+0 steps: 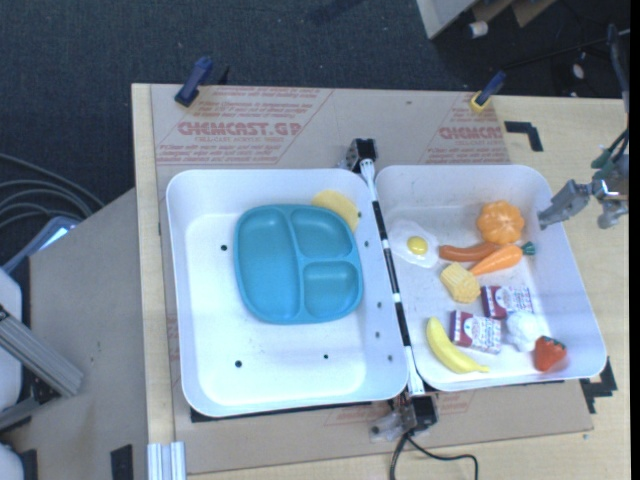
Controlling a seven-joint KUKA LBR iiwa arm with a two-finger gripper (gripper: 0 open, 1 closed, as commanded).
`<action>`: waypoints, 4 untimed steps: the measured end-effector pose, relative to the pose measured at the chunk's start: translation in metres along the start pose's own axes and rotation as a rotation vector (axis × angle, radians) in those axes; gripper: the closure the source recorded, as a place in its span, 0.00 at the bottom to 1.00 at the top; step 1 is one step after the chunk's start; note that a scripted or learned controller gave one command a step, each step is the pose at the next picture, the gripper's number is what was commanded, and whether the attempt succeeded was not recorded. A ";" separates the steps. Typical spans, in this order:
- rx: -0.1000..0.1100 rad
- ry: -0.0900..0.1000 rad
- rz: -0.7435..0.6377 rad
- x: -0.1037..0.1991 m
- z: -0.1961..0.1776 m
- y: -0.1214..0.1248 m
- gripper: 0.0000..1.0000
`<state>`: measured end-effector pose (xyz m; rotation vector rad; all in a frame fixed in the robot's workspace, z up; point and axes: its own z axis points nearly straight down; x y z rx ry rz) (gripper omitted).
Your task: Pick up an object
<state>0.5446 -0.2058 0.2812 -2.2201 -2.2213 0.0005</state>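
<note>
Orange [500,221] is the nearest pickable thing to my pincer [585,200], so I take it as the likely target; it sits in the far part of the right bin [575,268], touching the sausage [462,252] and the carrot [497,260] just below it. My pincer hangs at the bin's right rim, above and beside the toys, well short of any of them. I cannot tell how it is set at this angle, and nothing is visible in it. I judge this as the approach step: no object is lifted yet. The next move calls for swinging leftward over the bin, centring on one toy and dropping straight down, and the crowding could make a clean grip hard.

Going outward, the right bin also holds a fried egg [417,247], a corn cob [460,285], two small cartons [507,298] [476,331], a banana [450,347], a strawberry [548,353] and a pale lump too blurred to name. The left bin [200,348] holds a blue divided plate [298,263] with a yellow piece [338,206] tucked behind its far edge. Both bins rest on the counter [260,123], a paper-covered board with red print, held by a blue clamp [193,81] and a yellow clamp [487,91] at the far edge. Dark carpet [100,28] lies beyond, with grey cables at the left.
</note>
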 end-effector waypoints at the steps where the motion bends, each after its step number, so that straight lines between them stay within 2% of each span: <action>1: 0.002 0.001 0.001 0.004 0.147 0.006 0.00; 2: -0.001 -0.001 -0.001 0.027 0.197 0.044 0.00; 3: -0.003 -0.002 0.000 0.026 0.187 0.045 1.00; 4: -0.002 0.000 -0.001 0.080 0.081 -0.002 1.00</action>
